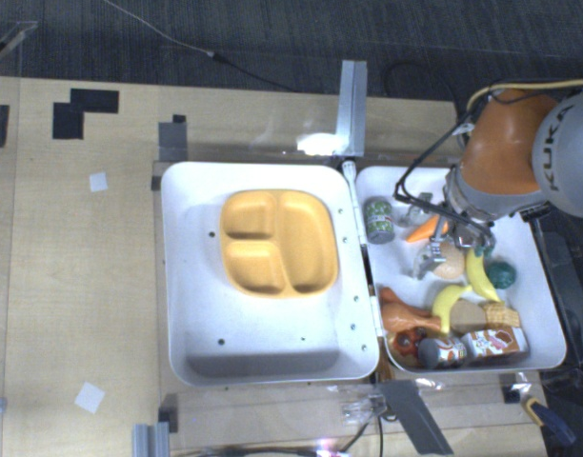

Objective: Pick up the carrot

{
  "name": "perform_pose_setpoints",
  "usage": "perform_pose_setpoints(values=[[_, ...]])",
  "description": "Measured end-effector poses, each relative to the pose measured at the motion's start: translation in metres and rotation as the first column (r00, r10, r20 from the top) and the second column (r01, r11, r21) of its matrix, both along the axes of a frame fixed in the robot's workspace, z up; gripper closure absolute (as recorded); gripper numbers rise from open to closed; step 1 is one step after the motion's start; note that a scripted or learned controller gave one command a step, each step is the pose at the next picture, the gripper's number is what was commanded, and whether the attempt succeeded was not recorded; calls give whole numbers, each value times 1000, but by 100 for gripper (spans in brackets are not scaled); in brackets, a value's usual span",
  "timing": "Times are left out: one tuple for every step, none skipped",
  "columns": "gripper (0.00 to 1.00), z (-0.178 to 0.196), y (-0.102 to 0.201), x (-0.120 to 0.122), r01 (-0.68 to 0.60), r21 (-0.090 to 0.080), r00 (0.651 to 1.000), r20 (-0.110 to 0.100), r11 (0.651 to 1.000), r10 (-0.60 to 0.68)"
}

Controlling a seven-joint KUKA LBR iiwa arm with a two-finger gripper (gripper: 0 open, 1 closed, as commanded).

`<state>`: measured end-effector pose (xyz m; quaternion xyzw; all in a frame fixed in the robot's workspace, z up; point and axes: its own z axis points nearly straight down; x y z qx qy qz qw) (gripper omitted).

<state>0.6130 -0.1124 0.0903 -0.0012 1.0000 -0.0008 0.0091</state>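
Bench of pale wood seen from above, carrying two shallow white bins side by side. The left bin holds a yellow divided plate with three compartments. The right bin is crowded with toy food.

A grey arm with an orange band reaches in from the right, over the upper part of the right bin. Its hand hangs low over the bin, right above the carrot. Whether the hand is released or clenched cannot be told from this angle; its wrist hides the tips.

The carrot is a small orange piece lying near the top of the right bin, partly covered by the hand. Only its left end shows, pointing toward a small green can just beside it. Below it lie a pale rounded item, a yellow banana, a dark green ball, a second banana, a brown piece, a cracker and a bottle along the bottom edge.

The carrot looks like moulded plastic, so it is probably light, stiff and somewhat smooth. It tapers, so a grip across the thicker middle, square to its length, should hold better than one near the narrow tip, where it could squirt out. The can and the pale item sit near, leaving little room to either side.
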Motion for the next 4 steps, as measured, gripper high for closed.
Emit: perform_pose_setpoints(values=[[100,13,2,3,-6,0,1000,7,1000,6],[100,1,-5,-47,-192,-4,981,0,981,192],[100,0,-58,-42,-31,-3,1000,-1,1000,31],[100,0,-54,-57,496,9,868,-1,868,-496]])
